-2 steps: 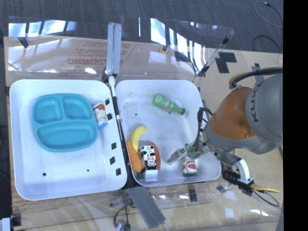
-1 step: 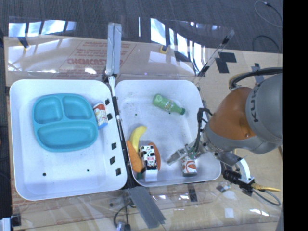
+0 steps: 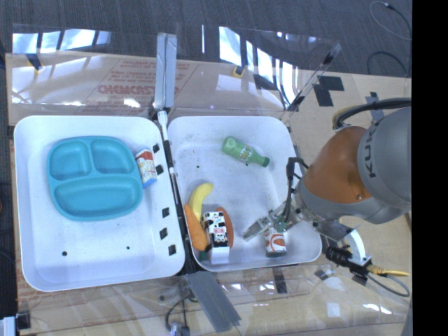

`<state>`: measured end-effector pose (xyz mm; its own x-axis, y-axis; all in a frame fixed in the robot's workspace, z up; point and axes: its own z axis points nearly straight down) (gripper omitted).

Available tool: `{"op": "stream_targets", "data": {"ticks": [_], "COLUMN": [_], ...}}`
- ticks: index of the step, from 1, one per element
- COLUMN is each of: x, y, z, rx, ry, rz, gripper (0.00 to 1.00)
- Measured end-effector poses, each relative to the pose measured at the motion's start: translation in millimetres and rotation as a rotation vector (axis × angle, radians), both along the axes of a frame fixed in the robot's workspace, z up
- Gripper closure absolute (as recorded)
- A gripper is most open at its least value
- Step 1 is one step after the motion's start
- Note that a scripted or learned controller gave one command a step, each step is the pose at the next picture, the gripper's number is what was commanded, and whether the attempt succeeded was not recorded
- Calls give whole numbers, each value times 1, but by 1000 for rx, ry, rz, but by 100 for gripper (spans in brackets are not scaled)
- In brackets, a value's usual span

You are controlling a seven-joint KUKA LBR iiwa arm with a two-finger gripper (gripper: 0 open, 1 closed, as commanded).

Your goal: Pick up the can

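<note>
Gripper (image 3: 269, 224) sits low in the right bin (image 3: 210, 128), near its front-right corner, fingers spread apart, holding nothing. The can (image 3: 276, 241) stands just in front of it, against the bin's front wall.

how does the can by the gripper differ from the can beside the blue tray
The small red and white can lies in the right white bin, near its lower right corner; the other red and white can lies in the left white bin, against the divided blue plastic tray. Both are similarly small.
</note>
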<state>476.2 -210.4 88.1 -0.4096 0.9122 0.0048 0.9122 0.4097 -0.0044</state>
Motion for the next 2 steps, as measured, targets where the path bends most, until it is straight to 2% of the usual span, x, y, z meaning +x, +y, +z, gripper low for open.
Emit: {"op": "stream_targets", "data": {"ticks": [2], "x": [0], "y": [-1], "z": [0], "rx": [-1], "ry": [-1], "rz": [-5], "gripper": [0]}}
